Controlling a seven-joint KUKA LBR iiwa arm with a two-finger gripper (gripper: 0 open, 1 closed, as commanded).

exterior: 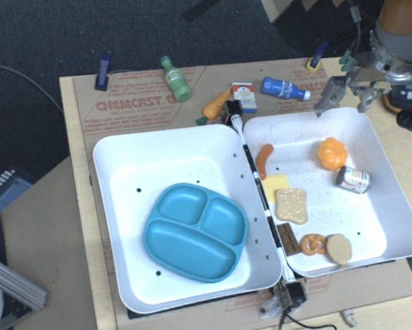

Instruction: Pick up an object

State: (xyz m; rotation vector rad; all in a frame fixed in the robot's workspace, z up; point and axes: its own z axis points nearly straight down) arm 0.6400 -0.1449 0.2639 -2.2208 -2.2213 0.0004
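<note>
My gripper [347, 96] hangs above the far rim of the right bin [386, 207], fingers spread open with nothing between them. Below it in that bin lie an orange fruit [332, 152], a small silver can [352, 179], a red sausage [263, 160], a yellow cheese slice [274, 186], a tan cracker [292, 205], a brown pretzel-like piece [313, 244] and a round beige cookie [338, 248]. The orange fruit is the nearest item, a little toward the camera from the fingers.
The left bin [122, 206] holds a blue divided plate [194, 230]. Behind the bins on the cardboard lie a green bottle [176, 79], a blue bottle [284, 88], a small carton [243, 97], an orange carrot [216, 105] and a dark blue clip [102, 71].
</note>
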